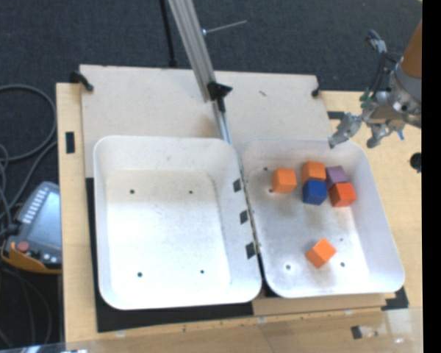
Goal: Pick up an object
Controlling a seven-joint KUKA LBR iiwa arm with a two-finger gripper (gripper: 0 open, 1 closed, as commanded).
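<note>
Dark carpet surrounds my bench, which carries two white bins: the left bin [169, 223] and the right bin [367, 271]. In the right one I count six blocks (four orange [284, 180], one blue [314, 192], one purple [336, 173]), five clustered at the far side, one orange alone nearer. My gripper [359, 132] hovers above the right bin's far right corner, jaws spread, pinching nothing.

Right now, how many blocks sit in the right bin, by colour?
Orange blocks: 3
Red-orange block: 1
Blue block: 1
Purple block: 1
Total: 6, all in the right bin.
</note>
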